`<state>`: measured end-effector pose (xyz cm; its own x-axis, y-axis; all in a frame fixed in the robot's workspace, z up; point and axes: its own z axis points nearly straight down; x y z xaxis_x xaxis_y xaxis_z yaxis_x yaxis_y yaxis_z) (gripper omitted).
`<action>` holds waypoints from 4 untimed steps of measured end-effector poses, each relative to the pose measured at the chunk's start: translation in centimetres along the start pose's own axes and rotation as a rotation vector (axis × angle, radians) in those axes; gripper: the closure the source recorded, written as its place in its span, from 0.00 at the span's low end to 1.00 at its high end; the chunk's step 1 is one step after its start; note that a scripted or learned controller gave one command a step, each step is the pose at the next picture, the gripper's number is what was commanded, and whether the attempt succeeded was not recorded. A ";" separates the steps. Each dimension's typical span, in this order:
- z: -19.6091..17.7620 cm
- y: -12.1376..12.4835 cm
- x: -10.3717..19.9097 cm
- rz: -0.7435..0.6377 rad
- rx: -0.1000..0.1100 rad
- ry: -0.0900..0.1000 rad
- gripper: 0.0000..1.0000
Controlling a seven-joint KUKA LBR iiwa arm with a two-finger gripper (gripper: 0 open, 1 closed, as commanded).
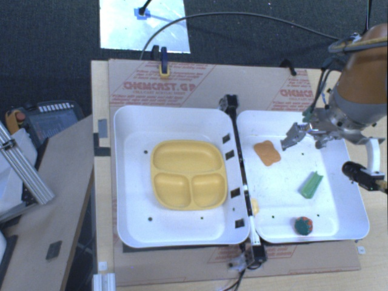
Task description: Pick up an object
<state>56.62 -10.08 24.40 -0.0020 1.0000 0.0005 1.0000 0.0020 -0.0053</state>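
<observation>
The arm enters from the upper right of the frame, its grey body and orange band above the right-hand bin (357, 223). The hand (295, 136) hangs over the upper middle of that bin, just right of a flat orange piece (267, 153). Whether its fingers are spread or closed cannot be told from this slant; nothing is seen gripped between them.

Three candidates lie in the right-hand bin: the flat orange piece toward the upper left of the bin floor, a green block (311, 185) lying tilted near the middle, and a small round ball (303, 225), red and green, near the lower edge. All three are well apart from one another. The left-hand bin (130, 162) holds a yellow divided tray (186, 174), which sits across the centre divider and looks a poor target for a narrow grasp.

The step in hand appears to be the approach, with no grasp made yet. The orange piece is nearest, but it lies thin and flat against the floor, so fingers would likely slide over it unless they come down square and straddle its shorter sides. The green block probably offers a better hold: it stands proud of the floor, and closing across its narrow width would suit it. The ball may roll away if touched off-centre. Whichever is chosen, the descent should be straight and centred, and the lift slow enough to confirm the hold.
</observation>
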 end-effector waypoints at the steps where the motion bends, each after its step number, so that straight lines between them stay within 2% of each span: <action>1: -0.3 0.2 0.0 -0.001 -0.007 -0.001 0.00; 2: 5.6 -0.4 0.6 0.000 -0.001 0.000 0.00; 4: 16.1 -1.3 0.1 0.001 -0.002 0.000 0.00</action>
<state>55.26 -10.01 8.30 -0.0009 1.0000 0.0010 1.0000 0.0009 -0.0038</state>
